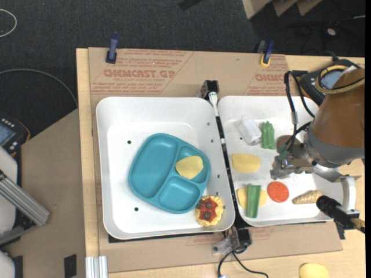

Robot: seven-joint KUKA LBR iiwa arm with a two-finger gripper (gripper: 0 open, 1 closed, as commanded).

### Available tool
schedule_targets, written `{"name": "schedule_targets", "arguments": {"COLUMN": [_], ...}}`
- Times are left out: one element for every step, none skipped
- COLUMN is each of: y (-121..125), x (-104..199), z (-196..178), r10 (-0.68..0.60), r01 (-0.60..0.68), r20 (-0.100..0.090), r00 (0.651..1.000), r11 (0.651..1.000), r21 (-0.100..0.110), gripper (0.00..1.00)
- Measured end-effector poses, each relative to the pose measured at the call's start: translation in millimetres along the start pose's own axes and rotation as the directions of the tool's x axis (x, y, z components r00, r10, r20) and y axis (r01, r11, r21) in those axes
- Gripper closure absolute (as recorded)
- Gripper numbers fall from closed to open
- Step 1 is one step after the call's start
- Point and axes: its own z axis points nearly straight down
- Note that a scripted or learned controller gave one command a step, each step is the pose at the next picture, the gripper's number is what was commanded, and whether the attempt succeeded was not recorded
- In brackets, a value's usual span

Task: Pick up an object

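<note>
Item: fingers [282, 165] low in the right bin [301, 218], above the red disc [278, 191].
I cannot tell their spread, nor see anything pinched. The disc lies just toward the bin's near rim; yellow piece [246, 163] sits leftward, cone [305, 198] beside the disc.

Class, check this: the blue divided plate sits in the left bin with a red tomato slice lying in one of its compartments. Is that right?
Not quite. The camera view shows the blue divided plate in the left bin, but a pale yellow piece lies in its compartment, not a red tomato slice.
</note>
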Motion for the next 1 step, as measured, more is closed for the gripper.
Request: {"name": "schedule_targets", "arguments": {"y": [1.3], "x": [81.5], "z": [-85.6], "r10": [-0.015], "r01": [0.015], "r20": [-0.001], "r00": [1.000], "r11": [1.000], "r21": [-0.016], "gripper": [1.00]}}
